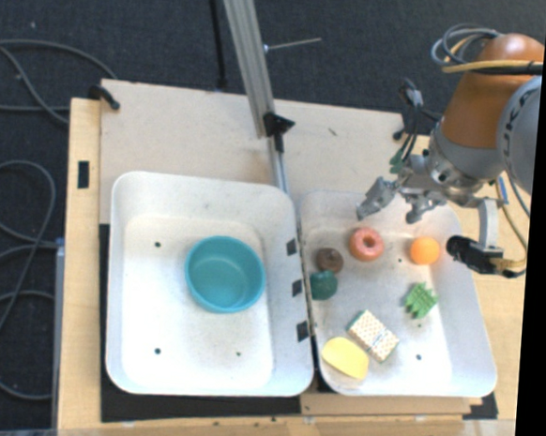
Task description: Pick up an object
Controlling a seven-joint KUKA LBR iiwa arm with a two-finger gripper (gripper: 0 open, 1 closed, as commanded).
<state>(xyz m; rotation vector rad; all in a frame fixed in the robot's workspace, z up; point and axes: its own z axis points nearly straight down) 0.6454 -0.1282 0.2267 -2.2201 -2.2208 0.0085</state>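
My gripper (393, 205) hangs over the back edge of the right bin (474, 355), its two fingers spread apart and open with nothing between them. Just below it lies a pink ring (367, 244). An orange ball (425, 251) sits to the ring's right. A brown round piece (329, 259) and a teal block (323, 284) lie near the bin's left wall. A green toy (420, 300) rests at the right, and a checkered block (373, 334) and a yellow piece (345, 357) lie near the front.
The left bin (131, 342) holds a teal bowl (224, 273). A metal post (256, 70) rises slantwise behind the bins. Cables lie on the dark floor at the left.
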